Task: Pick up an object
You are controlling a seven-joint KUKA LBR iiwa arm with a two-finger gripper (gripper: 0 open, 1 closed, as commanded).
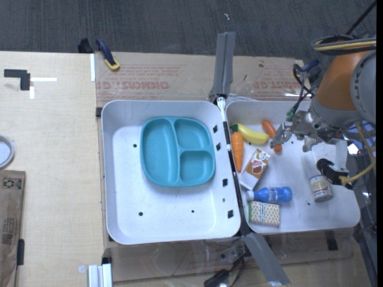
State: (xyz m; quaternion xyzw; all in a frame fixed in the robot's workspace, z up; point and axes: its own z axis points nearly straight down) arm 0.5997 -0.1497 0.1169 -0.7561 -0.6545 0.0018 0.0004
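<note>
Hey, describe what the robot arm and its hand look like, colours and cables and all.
The arm is bulky and rounded, grey metal with a broad orange band above the wrist. Black cables loop around it, and one yellowish cable runs along its lower side. The hand is a small assembly of grey and silver metal with dark fittings, much narrower than the arm.

You have two white bins [114, 178], one blue divided plate [178, 150], and seven small items (mostly food) [270, 194].

Plate [178, 151] in left bin [119, 208]; bottle [270, 194], can [321, 188] in right bin [335, 217].
</note>
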